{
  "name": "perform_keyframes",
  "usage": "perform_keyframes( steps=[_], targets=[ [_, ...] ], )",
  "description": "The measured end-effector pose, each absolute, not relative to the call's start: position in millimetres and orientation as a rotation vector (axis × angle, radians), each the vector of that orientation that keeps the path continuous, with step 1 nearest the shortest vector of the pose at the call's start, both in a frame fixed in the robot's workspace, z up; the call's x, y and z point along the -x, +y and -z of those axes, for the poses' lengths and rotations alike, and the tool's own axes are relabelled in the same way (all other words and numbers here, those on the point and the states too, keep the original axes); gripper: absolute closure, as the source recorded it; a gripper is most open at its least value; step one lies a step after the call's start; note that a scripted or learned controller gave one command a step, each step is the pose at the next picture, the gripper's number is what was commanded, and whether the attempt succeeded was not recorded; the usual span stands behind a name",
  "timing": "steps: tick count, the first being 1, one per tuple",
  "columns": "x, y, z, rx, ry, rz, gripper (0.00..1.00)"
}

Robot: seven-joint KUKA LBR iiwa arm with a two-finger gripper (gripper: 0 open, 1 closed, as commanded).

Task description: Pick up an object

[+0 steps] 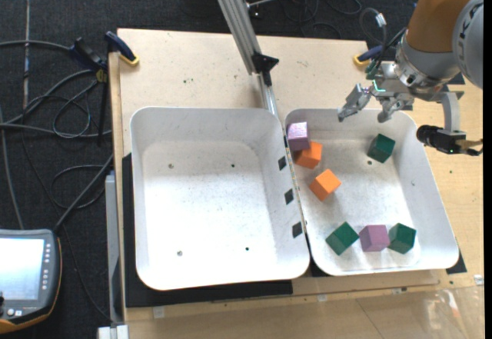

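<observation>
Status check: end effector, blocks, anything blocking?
End effector open, nothing between its fingers, above right bin far edge. Nearest: green block, standing alone. Purple block touches orange block at divider.

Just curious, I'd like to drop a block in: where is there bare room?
The left bin has bare floor wall to wall. The right bin is crowded: blocks along its left wall and front edge, with a small gap between the orange block and the lone green block.
</observation>
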State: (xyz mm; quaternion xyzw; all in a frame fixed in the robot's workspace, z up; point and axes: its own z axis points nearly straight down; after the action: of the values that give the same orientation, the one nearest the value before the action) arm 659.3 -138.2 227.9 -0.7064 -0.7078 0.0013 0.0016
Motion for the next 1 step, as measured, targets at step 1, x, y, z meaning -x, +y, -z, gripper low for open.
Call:
perform_keyframes(
  steps=[1],
  targets=[
    [-659.8, -138.2, -230.4, 2.218, -2.225, -0.002, 0.0]
  ],
)
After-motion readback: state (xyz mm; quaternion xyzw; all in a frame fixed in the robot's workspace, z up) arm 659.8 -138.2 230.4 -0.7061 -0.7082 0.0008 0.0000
